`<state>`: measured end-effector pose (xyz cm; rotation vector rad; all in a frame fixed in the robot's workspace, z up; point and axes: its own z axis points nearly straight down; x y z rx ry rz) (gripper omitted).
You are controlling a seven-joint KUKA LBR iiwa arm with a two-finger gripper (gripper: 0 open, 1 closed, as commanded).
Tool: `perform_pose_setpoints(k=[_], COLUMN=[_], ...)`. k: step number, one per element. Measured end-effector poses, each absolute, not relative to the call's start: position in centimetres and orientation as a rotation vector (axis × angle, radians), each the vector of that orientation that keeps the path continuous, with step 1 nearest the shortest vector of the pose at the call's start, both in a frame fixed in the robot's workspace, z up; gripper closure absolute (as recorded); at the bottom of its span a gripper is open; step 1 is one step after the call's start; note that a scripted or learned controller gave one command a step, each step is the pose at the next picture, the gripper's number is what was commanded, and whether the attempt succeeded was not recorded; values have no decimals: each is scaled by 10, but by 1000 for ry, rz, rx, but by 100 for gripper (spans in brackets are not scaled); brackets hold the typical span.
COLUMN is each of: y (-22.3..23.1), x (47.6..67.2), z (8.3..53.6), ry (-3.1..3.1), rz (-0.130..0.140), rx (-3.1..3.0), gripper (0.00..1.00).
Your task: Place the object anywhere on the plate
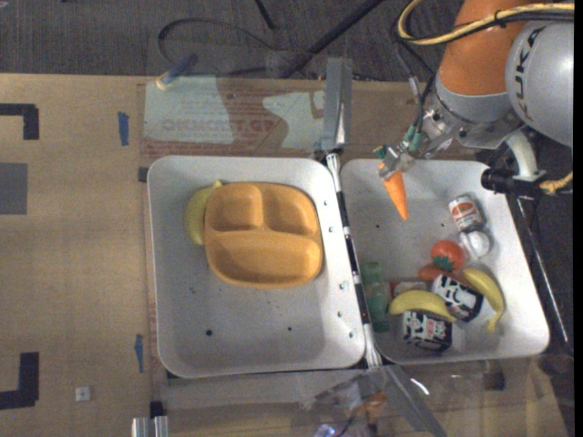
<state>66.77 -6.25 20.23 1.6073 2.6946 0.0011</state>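
An orange divided plate [263, 232] lies in the left bin [246, 326], in its upper half. An orange toy carrot [397, 196] hangs point down above the upper left of the right bin [524, 326]. My gripper [394, 164] is shut on the carrot's green top end, holding it off the bin floor. The arm comes in from the upper right.
A yellow item [195, 215] peeks out from under the plate's left edge. In the right bin lie a small can [465, 212], a tomato [447, 254], two bananas [421, 304], small black-and-white cartons [426, 330] and a green piece [373, 282]. A metal divider [349, 262] separates the bins.
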Motion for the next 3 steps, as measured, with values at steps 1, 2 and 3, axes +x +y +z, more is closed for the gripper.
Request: perform_pose_setpoints(k=[1, 2, 3], y=[-58, 0, 43], x=[668, 658, 659], z=[288, 326, 307], ry=[2915, 2946, 2997], rz=[4, 5, 2], rx=[1149, 1067, 936], gripper=[100, 100, 100])
